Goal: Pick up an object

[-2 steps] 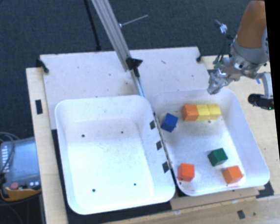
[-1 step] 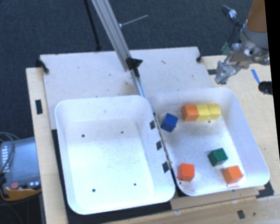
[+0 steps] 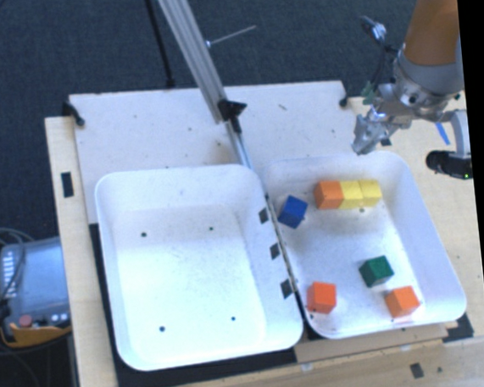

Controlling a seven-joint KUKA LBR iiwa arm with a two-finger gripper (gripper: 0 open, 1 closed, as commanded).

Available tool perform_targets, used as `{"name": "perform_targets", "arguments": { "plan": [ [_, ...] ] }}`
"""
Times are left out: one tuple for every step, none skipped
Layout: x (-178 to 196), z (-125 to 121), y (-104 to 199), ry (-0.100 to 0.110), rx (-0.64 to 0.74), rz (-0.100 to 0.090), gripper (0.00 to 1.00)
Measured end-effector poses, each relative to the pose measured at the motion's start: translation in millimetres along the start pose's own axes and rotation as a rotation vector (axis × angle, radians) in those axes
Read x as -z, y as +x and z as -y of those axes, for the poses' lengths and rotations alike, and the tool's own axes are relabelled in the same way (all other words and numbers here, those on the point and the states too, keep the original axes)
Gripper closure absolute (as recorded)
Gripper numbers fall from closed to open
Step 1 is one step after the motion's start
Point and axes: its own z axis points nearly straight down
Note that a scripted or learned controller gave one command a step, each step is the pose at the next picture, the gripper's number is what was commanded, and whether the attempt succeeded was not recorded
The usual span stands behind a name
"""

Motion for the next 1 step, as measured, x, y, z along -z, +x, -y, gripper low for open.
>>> {"name": "perform_targets", "arguments": {
  "plan": [
    [4.1, 28.1, 50.9, 0.001, 0.001, -0.001, 1.00]
  ]
}}
